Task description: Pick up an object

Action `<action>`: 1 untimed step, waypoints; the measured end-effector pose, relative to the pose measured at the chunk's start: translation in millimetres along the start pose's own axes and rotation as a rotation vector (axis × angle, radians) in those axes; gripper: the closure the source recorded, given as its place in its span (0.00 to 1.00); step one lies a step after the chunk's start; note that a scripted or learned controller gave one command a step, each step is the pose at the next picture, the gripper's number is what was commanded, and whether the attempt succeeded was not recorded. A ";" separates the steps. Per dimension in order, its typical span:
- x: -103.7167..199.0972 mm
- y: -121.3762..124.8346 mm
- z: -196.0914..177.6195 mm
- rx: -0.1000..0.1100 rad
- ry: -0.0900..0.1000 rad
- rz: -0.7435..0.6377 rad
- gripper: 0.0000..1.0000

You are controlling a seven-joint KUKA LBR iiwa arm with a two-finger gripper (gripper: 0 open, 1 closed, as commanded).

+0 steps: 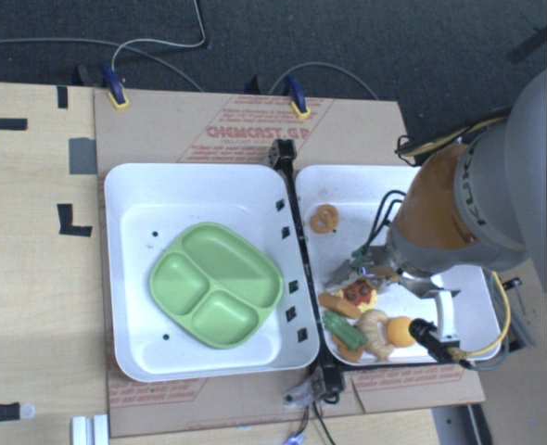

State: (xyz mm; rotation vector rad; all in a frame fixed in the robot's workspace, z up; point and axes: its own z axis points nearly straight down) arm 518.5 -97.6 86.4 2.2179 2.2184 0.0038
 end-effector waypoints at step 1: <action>-0.6 1.0 -11.0 -0.001 -0.001 0.000 1.00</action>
